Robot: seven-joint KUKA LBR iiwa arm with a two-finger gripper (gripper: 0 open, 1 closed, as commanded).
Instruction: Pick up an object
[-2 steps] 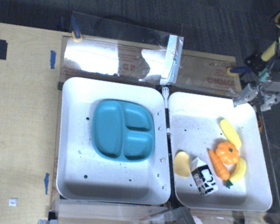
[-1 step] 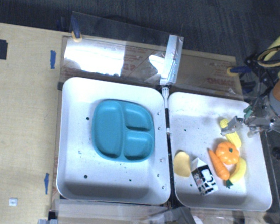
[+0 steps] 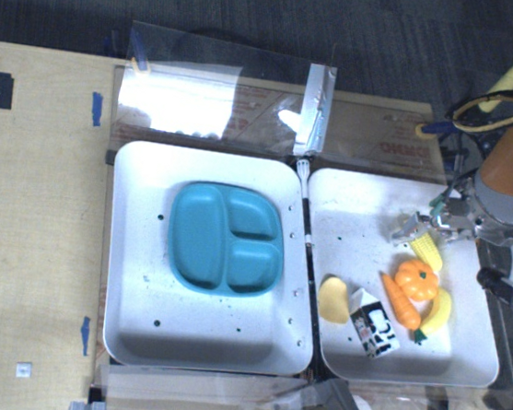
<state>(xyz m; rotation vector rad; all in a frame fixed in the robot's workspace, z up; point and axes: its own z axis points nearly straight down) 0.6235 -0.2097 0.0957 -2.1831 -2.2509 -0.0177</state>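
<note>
The right bin (image 3: 354,202) holds several toys. A yellow corn cob (image 3: 427,250) lies near its far right, with an orange pumpkin (image 3: 417,280) just in front of it. An orange carrot (image 3: 400,301) and a yellow banana (image 3: 440,311) flank the pumpkin. A pale yellow rounded piece (image 3: 335,299) and a black-and-white box (image 3: 374,327) lie nearer the front. My gripper (image 3: 411,228) hangs low over the bin's far right part, just behind the corn cob and close to it. I see nothing held in it.
The left bin (image 3: 132,314) holds a blue divided plate (image 3: 227,239). A clear plastic sheet (image 3: 213,101) and a metal bracket (image 3: 315,109) lie behind the bins. The arm (image 3: 511,175) with cables comes in at the right edge.
</note>
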